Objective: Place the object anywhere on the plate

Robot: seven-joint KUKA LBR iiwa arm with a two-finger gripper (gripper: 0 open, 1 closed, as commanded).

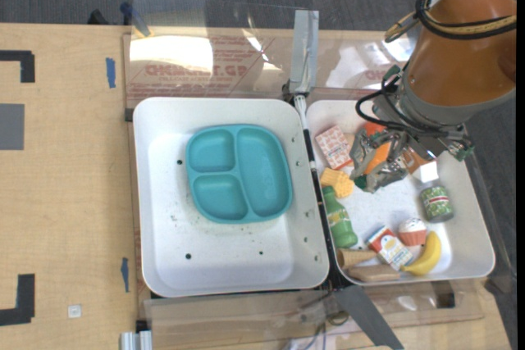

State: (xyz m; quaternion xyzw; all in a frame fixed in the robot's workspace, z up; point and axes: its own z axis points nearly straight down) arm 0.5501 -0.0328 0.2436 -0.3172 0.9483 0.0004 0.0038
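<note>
A teal divided plate (239,173) lies in the middle of the left bin (164,258). My gripper (380,161) hangs low over the upper middle of the right bin (472,250), under the orange wrist band. Right at the gripper lies an orange toy piece (373,160), partly hidden by dark gripper parts. Whether the gripper grasps it is unclear. Close to the gripper's left are a red and white box (332,145) and a yellow toy (338,181).
The right bin also holds a green bottle (339,219), a green can (436,203), a white cube (427,171), a banana (426,256), a cupcake (413,232), a small carton (385,246) and a wooden piece (361,258). A raised divider (305,61) stands behind the bins.
</note>
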